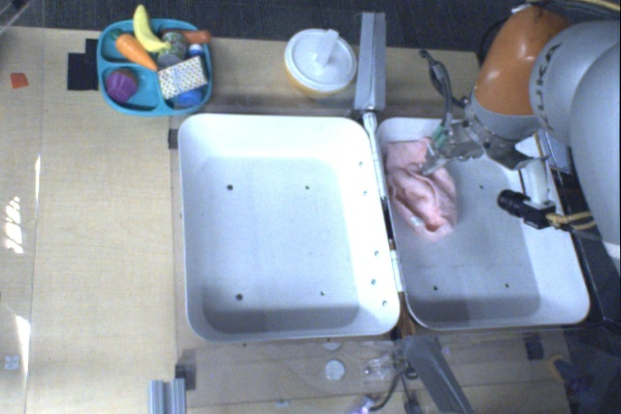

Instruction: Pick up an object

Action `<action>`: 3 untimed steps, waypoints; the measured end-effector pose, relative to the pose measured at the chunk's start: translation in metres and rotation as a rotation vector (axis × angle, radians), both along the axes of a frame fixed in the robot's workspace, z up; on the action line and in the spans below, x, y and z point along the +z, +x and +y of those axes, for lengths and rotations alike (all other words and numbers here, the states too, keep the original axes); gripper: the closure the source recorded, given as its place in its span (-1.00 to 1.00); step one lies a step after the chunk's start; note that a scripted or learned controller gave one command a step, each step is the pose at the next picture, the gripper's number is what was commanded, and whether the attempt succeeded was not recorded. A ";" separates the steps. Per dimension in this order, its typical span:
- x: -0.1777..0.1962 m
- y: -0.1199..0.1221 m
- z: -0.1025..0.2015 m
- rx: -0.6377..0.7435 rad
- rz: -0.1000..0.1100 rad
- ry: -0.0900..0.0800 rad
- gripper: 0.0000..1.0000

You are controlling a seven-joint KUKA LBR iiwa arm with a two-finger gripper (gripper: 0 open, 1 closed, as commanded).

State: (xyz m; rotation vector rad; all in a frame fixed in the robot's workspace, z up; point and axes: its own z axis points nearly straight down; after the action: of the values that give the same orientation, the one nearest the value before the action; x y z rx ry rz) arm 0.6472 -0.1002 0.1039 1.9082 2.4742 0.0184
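Bench front: nearest you, at 6 to 8 o'clock, pale wood bench, bare along the left.
Left bin: you've got the big white bin left of centre, its floor showing a few small dark dots and nothing else on it.
Right bin: at 4 o'clock, the second white bin, touching the left one along a shared rim.
Pink cloth: here's your task object, a crumpled pink cloth lying in the right bin, tight against that bin's left wall, in its far half, about 2 o'clock from picture centre.
Gripper: right at the cloth's upper right corner, touching or just above it. You can't tell from this angle whether the fingers are spread or pinched, and no cloth is clearly seen between them.
Arm: comes in from 3 o'clock, grey body with the orange band just behind the wrist, hanging over the right bin's far right part.
Divider post: a grey upright bar at 12 o'clock, standing at the far end of the line where the bins meet.
White lidded cup: just left of that post, beyond the left bin's far rim.
Blue tray: farthest out, at 10 o'clock, a blue compartment tray holding toy food, with a yellow banana and an orange carrot among it.
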 end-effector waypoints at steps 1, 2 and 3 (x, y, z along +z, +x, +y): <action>0.084 0.024 0.040 0.039 0.011 0.000 1.00; 0.084 0.020 0.031 0.565 0.010 -0.008 1.00; 0.079 0.012 -0.010 0.552 0.010 -0.009 1.00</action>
State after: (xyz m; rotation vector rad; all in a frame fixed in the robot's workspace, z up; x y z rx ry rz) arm 0.6595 -0.1102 0.1832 1.1644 2.9065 0.0051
